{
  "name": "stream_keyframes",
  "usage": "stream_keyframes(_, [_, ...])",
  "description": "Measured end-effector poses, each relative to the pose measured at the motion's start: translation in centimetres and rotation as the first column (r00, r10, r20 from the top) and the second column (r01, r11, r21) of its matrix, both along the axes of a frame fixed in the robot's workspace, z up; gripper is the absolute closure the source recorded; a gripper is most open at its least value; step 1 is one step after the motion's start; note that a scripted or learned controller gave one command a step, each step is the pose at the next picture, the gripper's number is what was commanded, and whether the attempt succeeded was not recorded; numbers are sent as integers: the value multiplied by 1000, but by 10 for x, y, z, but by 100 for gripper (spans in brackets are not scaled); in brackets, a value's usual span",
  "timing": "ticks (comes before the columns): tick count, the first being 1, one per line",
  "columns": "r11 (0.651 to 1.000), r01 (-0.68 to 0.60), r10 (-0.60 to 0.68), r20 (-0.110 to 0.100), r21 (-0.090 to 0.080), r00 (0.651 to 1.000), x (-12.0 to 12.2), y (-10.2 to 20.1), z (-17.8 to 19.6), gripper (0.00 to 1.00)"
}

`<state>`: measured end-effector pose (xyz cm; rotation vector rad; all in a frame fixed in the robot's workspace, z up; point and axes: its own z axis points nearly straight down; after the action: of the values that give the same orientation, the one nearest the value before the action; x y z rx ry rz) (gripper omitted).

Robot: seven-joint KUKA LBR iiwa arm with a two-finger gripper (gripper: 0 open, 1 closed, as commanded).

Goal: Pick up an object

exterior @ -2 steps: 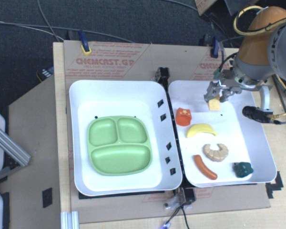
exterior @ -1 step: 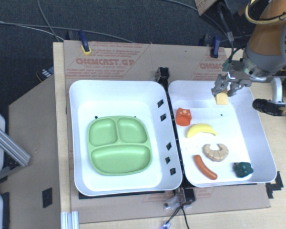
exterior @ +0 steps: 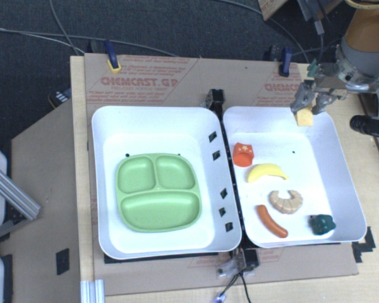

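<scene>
Now you see the gripper [exterior: 311, 103] over the far edge of the right bin [exterior: 341, 163], its fingers closed on a small yellow block [exterior: 304, 118]. It looks light and probably stiff; flat sides suit holding.

Red printed lettering runs across the flat brown cardboard sheet [exterior: 158, 77] that lies under the two white bins. Above the left bin it reads "CHEMCAST GP", with smaller red lines over and under it that are too fine to read. A second patch of the same red print [exterior: 275, 92] stands above the right bin, partly covered, and its letters cannot be made out with certainty.
</scene>
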<state>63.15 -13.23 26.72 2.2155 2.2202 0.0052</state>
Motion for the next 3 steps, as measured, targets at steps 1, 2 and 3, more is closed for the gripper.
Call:
stream_keyframes(1, [1000, -2, 2, -13, 4, 1000, -27, 45, -17, 100])
stream_keyframes(2, [1000, -4, 4, -13, 5, 1000, -48, 105, -24, 100])
stream_keyframes(3, [1000, -4, 4, -13, 4, 1000, -61, 156, -31, 100])
